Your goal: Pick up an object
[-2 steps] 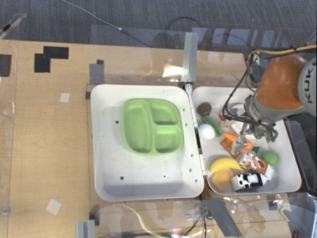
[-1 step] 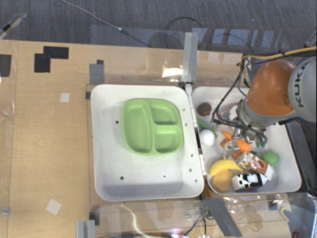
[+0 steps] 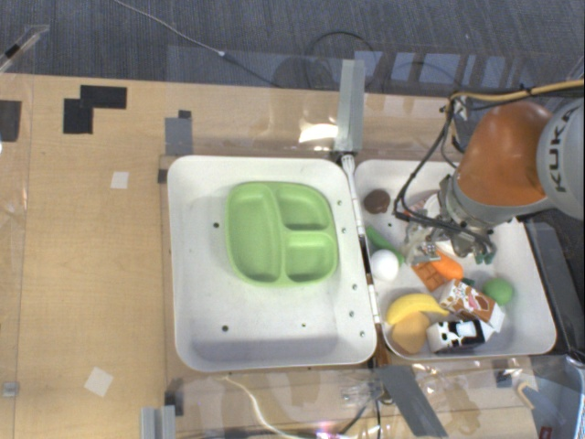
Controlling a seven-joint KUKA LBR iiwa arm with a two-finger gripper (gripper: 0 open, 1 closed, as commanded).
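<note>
- In the right bin (image 3: 539, 273), toward its near half: gripper (image 3: 437, 252) hanging low over a heap of small objects, wrist and orange band (image 3: 498, 158) blocking the view from above; open or shut, cannot tell.
- Just under the gripper: orange carrot-like piece (image 3: 442, 269), lying closest to the tool and looking like the likeliest pick; whether touching or apart, cannot tell.
- Near the divider: white ball (image 3: 385, 264), green piece (image 3: 377, 240) beside it, dark brown round piece (image 3: 377, 200) further back.
- Along the near wall: yellow banana (image 3: 414, 305), orange-tan fruit (image 3: 409, 335), black-and-white toy (image 3: 454, 335), printed carton (image 3: 471, 302), green ball (image 3: 499, 290), all crowding together.
- In the left bin (image 3: 201, 337): green divided plate (image 3: 280, 232), lying flat, well apart from the arm.
- Step in hand, judging by the pose: descending or settling for a grasp, nothing showing as lifted.
- Next move calling for: closing squarely on one item, then rising straight, avoiding dragging neighbours.
</note>
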